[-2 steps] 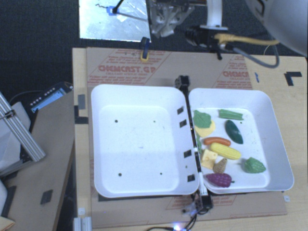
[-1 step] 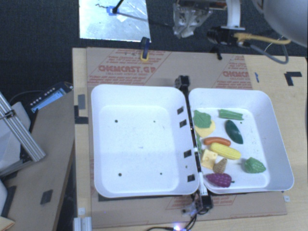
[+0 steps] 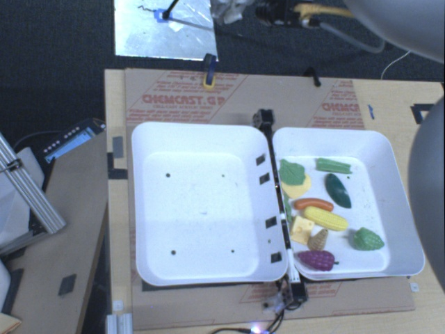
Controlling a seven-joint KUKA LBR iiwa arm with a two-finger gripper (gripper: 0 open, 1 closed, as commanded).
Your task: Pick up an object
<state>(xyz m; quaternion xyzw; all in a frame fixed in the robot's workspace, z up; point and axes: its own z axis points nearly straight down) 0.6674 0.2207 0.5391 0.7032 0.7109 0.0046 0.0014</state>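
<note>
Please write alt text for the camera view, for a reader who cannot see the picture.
Two shallow white plastic bins sit side by side on a bench; the right bin holds small toy foods, among them a yellow corn cob, a purple grape bunch and a dark green oval vegetable. The left bin lies beside it. The grey robot arm is blurred at the upper right.
</note>
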